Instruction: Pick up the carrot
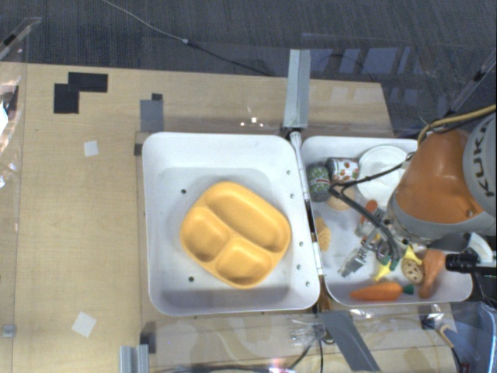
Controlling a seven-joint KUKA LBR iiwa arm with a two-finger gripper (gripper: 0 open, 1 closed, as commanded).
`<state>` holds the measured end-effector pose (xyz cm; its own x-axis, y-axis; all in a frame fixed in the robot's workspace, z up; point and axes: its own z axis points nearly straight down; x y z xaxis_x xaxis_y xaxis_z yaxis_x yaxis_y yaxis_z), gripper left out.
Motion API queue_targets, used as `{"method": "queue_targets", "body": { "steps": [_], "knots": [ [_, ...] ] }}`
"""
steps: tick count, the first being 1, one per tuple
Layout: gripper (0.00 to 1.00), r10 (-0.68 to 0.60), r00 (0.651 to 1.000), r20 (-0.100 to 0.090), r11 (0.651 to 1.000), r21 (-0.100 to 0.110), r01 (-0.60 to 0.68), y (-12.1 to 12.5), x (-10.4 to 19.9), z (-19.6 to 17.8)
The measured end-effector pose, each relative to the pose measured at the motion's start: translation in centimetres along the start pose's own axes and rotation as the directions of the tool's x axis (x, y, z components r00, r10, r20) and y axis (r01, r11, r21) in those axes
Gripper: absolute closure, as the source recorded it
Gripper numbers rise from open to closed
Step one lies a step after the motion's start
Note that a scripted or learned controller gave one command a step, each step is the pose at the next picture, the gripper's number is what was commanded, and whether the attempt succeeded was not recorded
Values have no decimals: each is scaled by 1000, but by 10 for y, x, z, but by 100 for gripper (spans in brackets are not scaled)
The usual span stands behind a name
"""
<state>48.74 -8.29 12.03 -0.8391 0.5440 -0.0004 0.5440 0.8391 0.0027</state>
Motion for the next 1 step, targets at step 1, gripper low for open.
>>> {"method": "queue_targets", "body": {
  "steps": [1],
  "knots": [
    [0,337,942,7,942,-3,-337,-6,-6,-43]
  ]
}}
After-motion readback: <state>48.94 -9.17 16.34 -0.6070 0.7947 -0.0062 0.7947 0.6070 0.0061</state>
